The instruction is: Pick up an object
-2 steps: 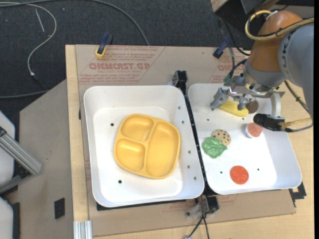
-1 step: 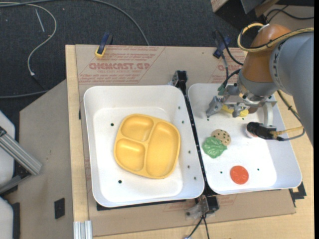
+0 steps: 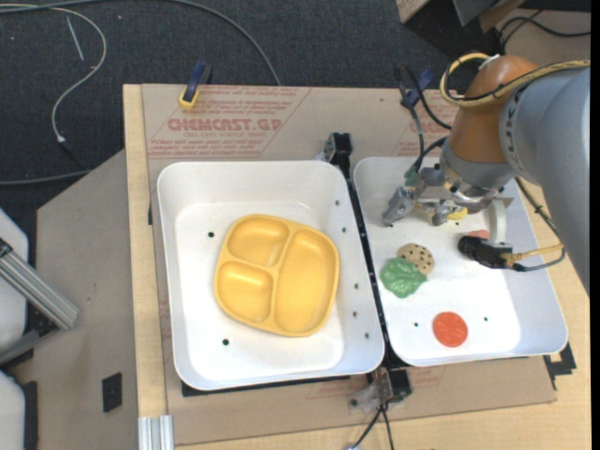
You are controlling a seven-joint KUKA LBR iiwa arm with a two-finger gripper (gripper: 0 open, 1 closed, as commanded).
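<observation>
The hand (image 3: 427, 204), low in the right bin (image 3: 534, 331), hides its grip; cannot tell. Cardboard-covered surface (image 3: 234, 120), dark carpet (image 3: 84, 82) at 10 o'clock.

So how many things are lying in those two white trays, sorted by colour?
Yellow: 1, the divided plate in the left bin
Green: 1, a leafy piece in the right bin
Tan with dark spots: 1, a cookie
Orange-red: 1, a round slice
Total: 4
</observation>
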